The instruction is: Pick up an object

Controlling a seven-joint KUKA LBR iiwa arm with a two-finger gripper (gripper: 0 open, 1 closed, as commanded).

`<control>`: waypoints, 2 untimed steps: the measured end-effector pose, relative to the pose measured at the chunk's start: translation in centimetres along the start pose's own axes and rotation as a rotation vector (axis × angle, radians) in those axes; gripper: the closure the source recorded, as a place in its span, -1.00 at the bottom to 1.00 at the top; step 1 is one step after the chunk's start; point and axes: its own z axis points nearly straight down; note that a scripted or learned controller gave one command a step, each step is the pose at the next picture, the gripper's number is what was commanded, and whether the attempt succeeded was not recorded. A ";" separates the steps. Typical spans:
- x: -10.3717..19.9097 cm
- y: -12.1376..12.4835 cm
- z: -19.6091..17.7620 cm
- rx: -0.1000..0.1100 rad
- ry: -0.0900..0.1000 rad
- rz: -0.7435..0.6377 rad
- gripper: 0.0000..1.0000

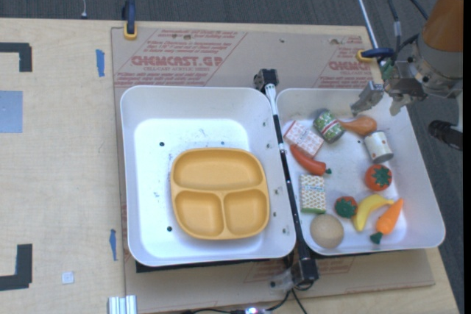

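The right bin [421,180] holds several toy foods. Among them are a chicken drumstick [358,126], a green can [329,126], a silver can [379,146], a tomato [377,177], a red chili [307,160], a banana [368,211], a carrot [388,218] and a beige ball [327,230]. My gripper [383,101] hangs over the bin's far right corner, just above and behind the drumstick. It is open, with nothing between its fingers [366,98].
The left bin [147,158] carries a yellow three-compartment plate [219,192]. A red-and-white box [303,136], a yellow-green box [313,193] and a green vegetable [346,207] also lie in the right bin. A black clip [266,77] sits where the bins meet.
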 end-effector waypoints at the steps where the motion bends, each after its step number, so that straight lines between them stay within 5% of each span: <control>1: 0.8 -9.7 12.2 -0.003 -0.001 0.000 -1.00; 2: 5.9 -13.9 12.6 -0.028 -0.019 0.010 -1.00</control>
